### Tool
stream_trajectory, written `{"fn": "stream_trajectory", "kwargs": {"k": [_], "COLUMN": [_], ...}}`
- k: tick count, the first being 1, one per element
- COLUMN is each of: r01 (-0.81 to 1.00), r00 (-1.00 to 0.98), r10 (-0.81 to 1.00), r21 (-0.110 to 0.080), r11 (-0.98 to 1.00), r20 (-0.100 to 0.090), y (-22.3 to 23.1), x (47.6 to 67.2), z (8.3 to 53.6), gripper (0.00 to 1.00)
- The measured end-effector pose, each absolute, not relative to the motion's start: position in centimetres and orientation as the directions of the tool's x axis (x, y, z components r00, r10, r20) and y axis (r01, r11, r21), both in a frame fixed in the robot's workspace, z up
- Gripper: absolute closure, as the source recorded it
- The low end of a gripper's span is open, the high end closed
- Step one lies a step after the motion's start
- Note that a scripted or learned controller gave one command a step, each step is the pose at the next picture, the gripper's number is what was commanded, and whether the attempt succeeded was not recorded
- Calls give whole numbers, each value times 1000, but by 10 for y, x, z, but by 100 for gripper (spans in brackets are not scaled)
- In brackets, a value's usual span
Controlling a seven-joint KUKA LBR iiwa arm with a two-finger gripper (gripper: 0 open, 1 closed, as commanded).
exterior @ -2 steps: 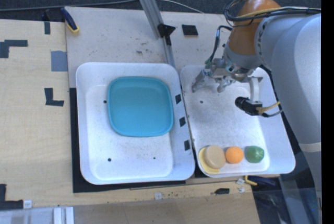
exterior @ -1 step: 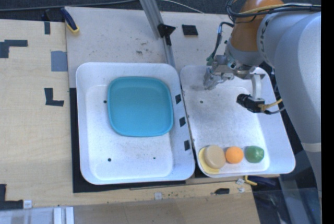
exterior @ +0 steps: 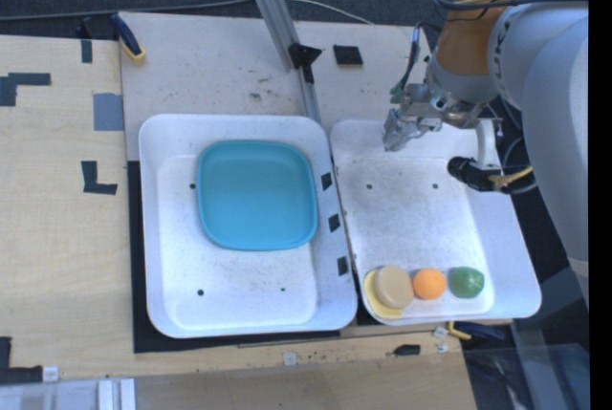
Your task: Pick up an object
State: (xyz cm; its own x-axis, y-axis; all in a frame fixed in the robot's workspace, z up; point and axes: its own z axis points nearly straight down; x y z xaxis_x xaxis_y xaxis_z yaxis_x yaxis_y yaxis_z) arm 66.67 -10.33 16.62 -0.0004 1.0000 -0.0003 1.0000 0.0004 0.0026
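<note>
While the gripper [exterior: 397, 137] hangs over the far end of the right bin [exterior: 497, 236], its fingers point down toward the white floor, and I cannot tell whether they are spread or pressed together, since they show as one small grey mass with nothing visibly between them. Above it, the wrist carries cables and leads up to the orange band [exterior: 473, 40] and the grey arm [exterior: 550, 93], which comes in from the right. Below the gripper, the speckled bin floor lies bare across its middle. Along the near edge of that bin, well apart from the gripper, three small things sit in a row: a tan disc [exterior: 392, 287] resting on a yellow piece, an orange ball [exterior: 429, 284] just beside it, and a green ball [exterior: 466, 282] next to that. Beside this bin, the left bin [exterior: 172, 236] holds a teal plate [exterior: 256, 194], lying flat in its far half. Behind the bins, a metal bar [exterior: 277, 7] slants across the bench [exterior: 57, 207], which bears dark tape marks on its left side.
</note>
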Motion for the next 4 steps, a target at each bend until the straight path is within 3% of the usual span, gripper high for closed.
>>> {"fn": "stream_trajectory", "kwargs": {"k": [1, 2, 4], "r01": [1000, 1000, 1000], "r00": [-1, -1, -4], "r10": [1000, 1000, 1000], "r21": [3, 1, -1], "r11": [1, 1, 4], "r20": [-1, 0, 1], "y": [-112, -112, 1], "x": [665, 665, 650], "z": [215, 236, 217], "gripper": [100, 100, 100]}}
